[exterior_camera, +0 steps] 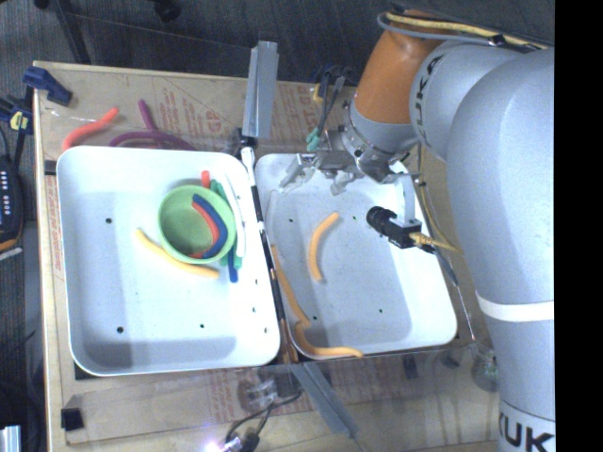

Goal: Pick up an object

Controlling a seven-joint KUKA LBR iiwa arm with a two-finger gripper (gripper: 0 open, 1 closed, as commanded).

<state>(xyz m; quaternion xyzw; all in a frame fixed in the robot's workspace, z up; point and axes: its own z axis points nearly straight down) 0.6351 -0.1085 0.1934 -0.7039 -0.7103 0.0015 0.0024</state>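
Big grey arm fills the right side, orange band up top, reaching in over the right bin. Left bin sits just beside it on the desk. In the left bin: green bowl w/ red and blue curved pieces inside, a yellow strip poking out under it. Right bin: orange curved strip lying loose mid-bin, another orange strip along the near-left edge. Gripper hovers at the far edge of the right bin, above the mid-bin strip, apart from it, nothing between the fingers. Spread or pressed together? Can't tell from here.
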